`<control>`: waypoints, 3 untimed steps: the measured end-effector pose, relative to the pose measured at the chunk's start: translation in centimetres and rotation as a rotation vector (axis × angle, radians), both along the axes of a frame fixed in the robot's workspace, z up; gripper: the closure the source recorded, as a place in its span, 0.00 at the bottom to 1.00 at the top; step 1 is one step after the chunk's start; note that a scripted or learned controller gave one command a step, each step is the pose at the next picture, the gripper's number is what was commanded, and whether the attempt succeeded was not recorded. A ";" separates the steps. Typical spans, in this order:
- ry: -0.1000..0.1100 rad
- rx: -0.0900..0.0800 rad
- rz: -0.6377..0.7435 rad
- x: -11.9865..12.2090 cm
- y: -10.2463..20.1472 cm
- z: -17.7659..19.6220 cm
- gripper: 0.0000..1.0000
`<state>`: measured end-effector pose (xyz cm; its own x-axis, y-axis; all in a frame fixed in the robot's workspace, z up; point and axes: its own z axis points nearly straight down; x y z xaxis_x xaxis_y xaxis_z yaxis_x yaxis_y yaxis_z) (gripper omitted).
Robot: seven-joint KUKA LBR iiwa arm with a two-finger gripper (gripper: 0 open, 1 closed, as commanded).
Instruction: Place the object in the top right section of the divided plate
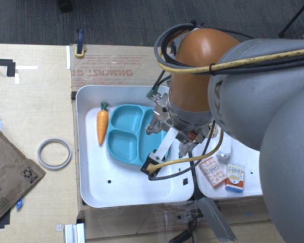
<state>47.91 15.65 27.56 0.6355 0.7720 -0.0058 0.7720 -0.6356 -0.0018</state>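
Note:
A blue divided plate (124, 134) lies in the left white bin (91, 186). An orange carrot (102, 125) with a green top rests on the bin floor just left of the plate, lengthwise and apart from it. My gripper (159, 124) hangs over the plate's right side, under the orange wrist band, and it hides that part of the plate. I see nothing held in it.
The right bin (253, 184) holds a red-and-white packet (213, 172), a blue-and-white small box (234, 178) and a small silver thing (223, 157). A tape ring (54, 152) and a brown cardboard box (7, 178) lie on the bench at left.

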 end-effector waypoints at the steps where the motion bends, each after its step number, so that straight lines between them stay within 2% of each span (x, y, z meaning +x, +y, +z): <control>1: -0.003 0.000 -0.173 -0.1 2.7 5.5 0.00; 2: -0.003 -0.001 -0.173 -0.1 2.7 5.5 0.00; 3: 0.001 -0.001 -0.118 -0.2 7.2 -6.1 0.00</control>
